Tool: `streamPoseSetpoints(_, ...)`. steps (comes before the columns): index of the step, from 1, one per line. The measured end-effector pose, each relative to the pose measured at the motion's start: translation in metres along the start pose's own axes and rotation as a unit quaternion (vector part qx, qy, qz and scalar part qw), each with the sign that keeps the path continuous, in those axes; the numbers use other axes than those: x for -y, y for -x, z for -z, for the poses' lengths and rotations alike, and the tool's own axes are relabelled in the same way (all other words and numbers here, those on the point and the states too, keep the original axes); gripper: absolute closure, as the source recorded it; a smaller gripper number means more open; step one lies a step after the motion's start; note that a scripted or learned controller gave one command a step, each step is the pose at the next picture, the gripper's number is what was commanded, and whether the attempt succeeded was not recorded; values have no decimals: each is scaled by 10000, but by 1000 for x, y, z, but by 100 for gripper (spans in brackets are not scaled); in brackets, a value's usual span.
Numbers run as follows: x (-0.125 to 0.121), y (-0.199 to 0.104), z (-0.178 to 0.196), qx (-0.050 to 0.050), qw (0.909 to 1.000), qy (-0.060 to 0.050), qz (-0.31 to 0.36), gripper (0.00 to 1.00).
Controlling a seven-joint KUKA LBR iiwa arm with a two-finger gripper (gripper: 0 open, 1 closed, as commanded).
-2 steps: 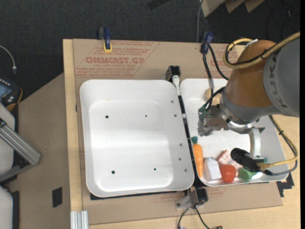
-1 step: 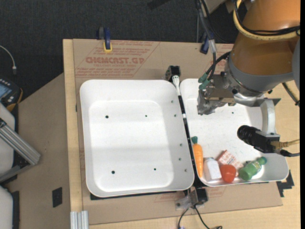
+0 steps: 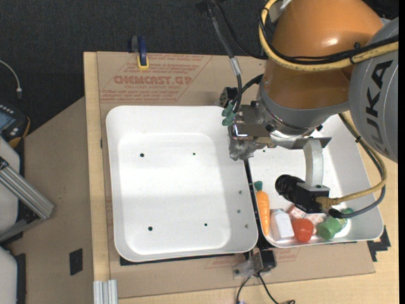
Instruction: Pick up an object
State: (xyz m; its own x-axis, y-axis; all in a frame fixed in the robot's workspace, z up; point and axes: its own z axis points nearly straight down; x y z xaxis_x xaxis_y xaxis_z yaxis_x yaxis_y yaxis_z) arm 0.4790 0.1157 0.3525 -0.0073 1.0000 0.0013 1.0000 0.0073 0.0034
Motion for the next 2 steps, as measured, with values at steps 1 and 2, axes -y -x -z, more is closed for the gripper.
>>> streamPoseSetpoints(1, -112, -50, -60, 8, 10000, 3, -12, 100)
streamPoseSetpoints(2, -36, -83, -33, -7, 10000, -35, 0, 100)
